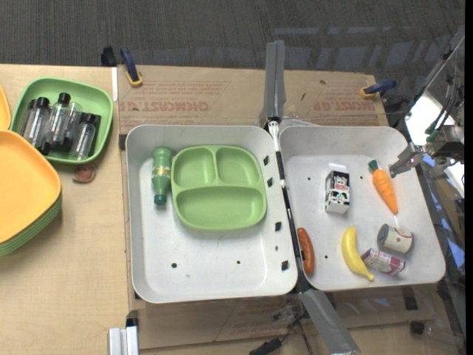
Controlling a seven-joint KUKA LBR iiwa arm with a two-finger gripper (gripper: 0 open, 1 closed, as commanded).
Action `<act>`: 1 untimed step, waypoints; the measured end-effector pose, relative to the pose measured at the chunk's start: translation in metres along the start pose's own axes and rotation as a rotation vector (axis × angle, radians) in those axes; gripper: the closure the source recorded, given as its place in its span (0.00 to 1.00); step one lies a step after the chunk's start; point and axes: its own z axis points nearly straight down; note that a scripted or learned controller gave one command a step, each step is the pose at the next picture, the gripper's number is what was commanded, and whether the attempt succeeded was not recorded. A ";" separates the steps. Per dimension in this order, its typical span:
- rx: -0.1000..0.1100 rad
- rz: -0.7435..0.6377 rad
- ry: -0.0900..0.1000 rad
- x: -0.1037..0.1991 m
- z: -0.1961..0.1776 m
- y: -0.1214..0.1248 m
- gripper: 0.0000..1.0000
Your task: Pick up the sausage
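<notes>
Red-brown sausage (305, 251) well apart from gripper (403, 163)

Single fixed camera, mounted above the worktop (74, 294), looking down at a slant. Far enough back to take in both white bins whole: left bin (148, 272) and right bin (421, 272) sit side by side mid-frame. Dark floor (222, 13) fills the top; the worktop's far edge runs across there.
</notes>
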 end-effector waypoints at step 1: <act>-0.001 0.012 0.000 -0.021 0.113 0.015 0.00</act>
